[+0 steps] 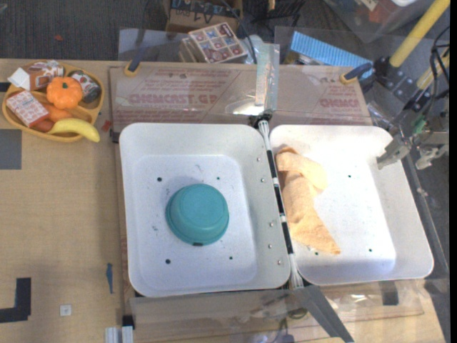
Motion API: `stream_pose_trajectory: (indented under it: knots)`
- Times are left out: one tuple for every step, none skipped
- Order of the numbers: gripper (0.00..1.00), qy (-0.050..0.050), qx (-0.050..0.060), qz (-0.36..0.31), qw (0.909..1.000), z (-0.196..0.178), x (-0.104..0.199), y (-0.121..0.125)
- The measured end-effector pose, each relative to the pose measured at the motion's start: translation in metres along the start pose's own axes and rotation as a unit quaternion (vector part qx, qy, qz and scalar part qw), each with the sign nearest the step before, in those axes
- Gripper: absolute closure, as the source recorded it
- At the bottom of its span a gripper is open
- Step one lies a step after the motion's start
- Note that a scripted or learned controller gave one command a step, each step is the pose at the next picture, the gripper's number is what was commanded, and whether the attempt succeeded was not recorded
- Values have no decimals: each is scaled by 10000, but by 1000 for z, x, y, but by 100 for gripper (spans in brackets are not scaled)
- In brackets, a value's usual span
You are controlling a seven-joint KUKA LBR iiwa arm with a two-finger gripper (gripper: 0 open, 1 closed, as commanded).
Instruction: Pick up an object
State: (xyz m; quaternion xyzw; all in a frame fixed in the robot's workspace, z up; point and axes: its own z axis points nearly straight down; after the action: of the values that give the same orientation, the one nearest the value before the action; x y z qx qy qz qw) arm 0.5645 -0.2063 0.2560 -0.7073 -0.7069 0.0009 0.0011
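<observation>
Nothing picked yet — bowl (198,214) in left bin (136,148), cloth (303,200) in right bin (371,213). Gripper (400,145) at right bin's edge, carrying nothing — open or closed, cannot tell.

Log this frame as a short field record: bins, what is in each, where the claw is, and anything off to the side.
left bin: holds a teal bowl, upside down, near the middle
right bin: holds a crumpled yellow cloth along its left wall
claw: at the right bin's upper right edge, above the rim, away from both objects
object held: none seen
side tray: yellow, upper left of the bench, with a toy pumpkin and a banana
task status: nothing picked yet
</observation>
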Motion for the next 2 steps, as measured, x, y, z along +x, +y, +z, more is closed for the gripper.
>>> stream_pose_trajectory:
  knots:
    - [0, 2, 11, 191, 9998, 69, 71, -1]
    - [0, 4, 14, -99, 10000, 161, 97, -64]
